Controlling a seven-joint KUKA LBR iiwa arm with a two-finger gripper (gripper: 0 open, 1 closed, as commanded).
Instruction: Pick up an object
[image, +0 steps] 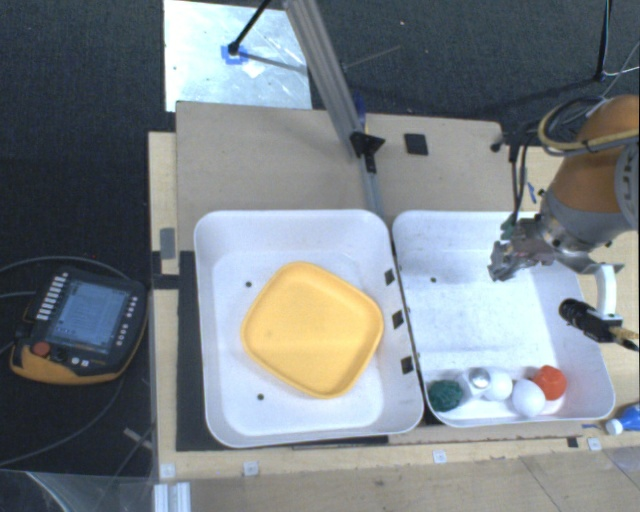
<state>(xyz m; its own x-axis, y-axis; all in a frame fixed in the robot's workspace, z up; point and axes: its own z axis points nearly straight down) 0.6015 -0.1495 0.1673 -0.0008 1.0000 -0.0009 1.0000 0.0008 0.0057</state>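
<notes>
The gripper hangs over the right bin; I cannot tell how its jaws stand. The balls in the near corner look small, light and apt to roll, so pinch one across its middle.

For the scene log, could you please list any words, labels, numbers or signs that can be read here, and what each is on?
None can be read.
Pendant on the floor: its screen and keys are too small and blurred to read.
Black tag on the bench: no legible marks.
Yellow plate, bins and the small balls: no text seen.
</notes>
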